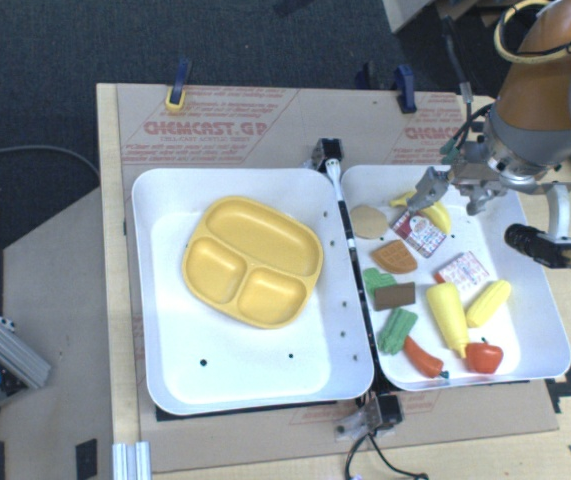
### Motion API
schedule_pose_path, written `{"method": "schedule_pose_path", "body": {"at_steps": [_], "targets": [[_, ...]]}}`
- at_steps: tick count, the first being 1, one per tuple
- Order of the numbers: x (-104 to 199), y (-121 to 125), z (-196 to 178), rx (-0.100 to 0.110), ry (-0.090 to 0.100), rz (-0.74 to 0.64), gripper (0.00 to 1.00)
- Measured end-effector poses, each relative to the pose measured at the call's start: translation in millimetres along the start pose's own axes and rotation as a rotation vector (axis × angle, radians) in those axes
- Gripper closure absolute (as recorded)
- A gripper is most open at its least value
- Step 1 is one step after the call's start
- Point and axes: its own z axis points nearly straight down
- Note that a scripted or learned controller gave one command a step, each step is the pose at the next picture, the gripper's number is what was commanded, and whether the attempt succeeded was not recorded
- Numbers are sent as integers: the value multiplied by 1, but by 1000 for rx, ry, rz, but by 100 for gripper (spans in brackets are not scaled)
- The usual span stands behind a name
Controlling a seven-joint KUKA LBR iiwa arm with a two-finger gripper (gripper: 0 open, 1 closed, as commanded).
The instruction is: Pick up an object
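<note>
- Reaching in from the right, the arm (545, 78) hangs over the far part of the right bin (557, 313), its orange band uppermost in view.
- The gripper (457, 196) sits just above the bin's far end; two grey fingers (428, 187) splay downward, apart from each other, with nothing seen between them.
- One finger points toward a red-and-white packet (417, 233) and a banana (437, 216) just beside it; whether it touches either cannot be told.
- Near the bin's left wall lie a tan disc (368, 221), an orange-brown pastry (395, 258), a brown block (395, 295) against a green piece (377, 278), and a green pod (397, 329).
- Along the near side lie a carrot (423, 357) and a tomato (484, 357).
- In the middle stands a yellow bottle (449, 318), touching a corn cob (488, 303); a pink-checked packet (462, 268) lies just beyond them.
- The left bin (155, 268) holds a yellow divided plate (253, 260), lying flat, well apart from the gripper.
- Both bins rest side by side on a cardboard sheet (215, 123) held by clamps (177, 88) at the far edge.
</note>
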Motion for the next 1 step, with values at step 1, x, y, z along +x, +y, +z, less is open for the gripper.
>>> {"method": "schedule_pose_path", "body": {"at_steps": [1], "targets": [[0,3,-8,-14,-2,-2,0]]}}
